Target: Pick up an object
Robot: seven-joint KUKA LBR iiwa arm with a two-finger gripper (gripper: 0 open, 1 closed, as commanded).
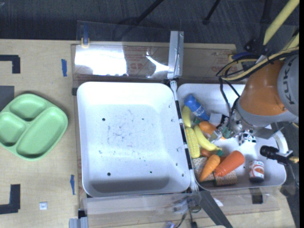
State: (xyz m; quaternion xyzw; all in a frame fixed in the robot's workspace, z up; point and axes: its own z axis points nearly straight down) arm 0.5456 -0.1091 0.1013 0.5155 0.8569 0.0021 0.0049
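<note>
down at the bottom edge, closest to us, we've got the front lip of the bench (pixel 142 208) with some clear plastic and a dark strut poking up near the middle. just above that sit the two white bins. the left bin (pixel 95 99) has only faint scribble marks and a few small dark dots on its floor.

the right bin (pixel 280 177) is where all the stuff is. along its left wall we see a corn cob (pixel 193 144) lying lengthwise, with a banana (pixel 205 140) right beside it, touching. a blue bottle (pixel 195 106) sits at the far end of those. nearer the front there are two carrots, a smaller carrot (pixel 209 166) and a bigger carrot (pixel 230 162), side by side and tilted, lying over something brownish. a little jar with a red label (pixel 257 170) stands off to the right of them.

the arm (pixel 263 96) comes in from the right, orange band over the bin, and the gripper (pixel 227 129) is down among the pile just right of the banana. honestly we can't tell whether its fingers are apart or together, it's too cluttered there.

off to the left on the wood, well apart from the bins, there's a green divided plate (pixel 32 126).
</note>
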